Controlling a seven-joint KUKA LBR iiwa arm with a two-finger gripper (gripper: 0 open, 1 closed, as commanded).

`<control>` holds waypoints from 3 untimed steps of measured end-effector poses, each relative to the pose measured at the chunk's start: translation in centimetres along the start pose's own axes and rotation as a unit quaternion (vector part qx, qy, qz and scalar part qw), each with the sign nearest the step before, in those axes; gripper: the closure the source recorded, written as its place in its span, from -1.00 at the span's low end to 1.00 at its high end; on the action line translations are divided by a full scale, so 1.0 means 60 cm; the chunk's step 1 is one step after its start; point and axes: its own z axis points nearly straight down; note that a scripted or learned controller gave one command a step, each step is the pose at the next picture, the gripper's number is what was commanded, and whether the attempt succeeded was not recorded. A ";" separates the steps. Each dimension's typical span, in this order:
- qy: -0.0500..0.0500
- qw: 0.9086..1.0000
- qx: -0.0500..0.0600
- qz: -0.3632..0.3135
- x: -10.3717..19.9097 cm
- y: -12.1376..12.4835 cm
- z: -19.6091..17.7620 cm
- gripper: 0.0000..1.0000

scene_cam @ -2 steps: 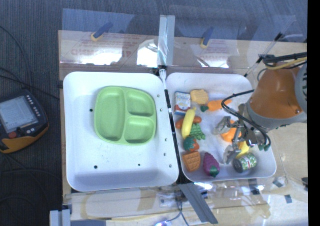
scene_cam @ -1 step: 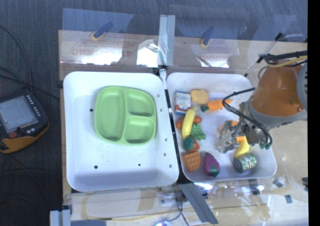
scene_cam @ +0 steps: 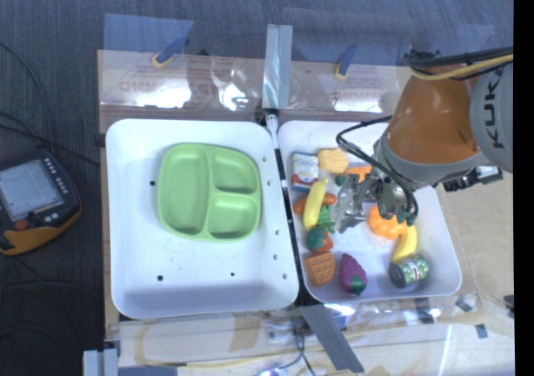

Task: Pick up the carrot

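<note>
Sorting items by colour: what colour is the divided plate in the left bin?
Light green divided plate, seen in the camera view.

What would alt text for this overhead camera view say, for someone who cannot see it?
A grey and orange robot arm reaches into the right white bin, its gripper low among toy foods. The left white bin holds a green divided plate.

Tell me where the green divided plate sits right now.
The green divided plate lies in the left white bin, toward its upper middle, apart from the toy food piled in the right bin where the gripper works.
</note>
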 end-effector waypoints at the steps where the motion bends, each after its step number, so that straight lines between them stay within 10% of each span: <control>1: 0.001 0.992 0.000 -0.124 -0.003 0.107 -0.129 1.00; 2: 0.003 0.970 0.000 -0.241 -0.097 0.106 -0.073 1.00; 3: 0.006 0.965 -0.001 -0.262 -0.051 0.156 0.009 1.00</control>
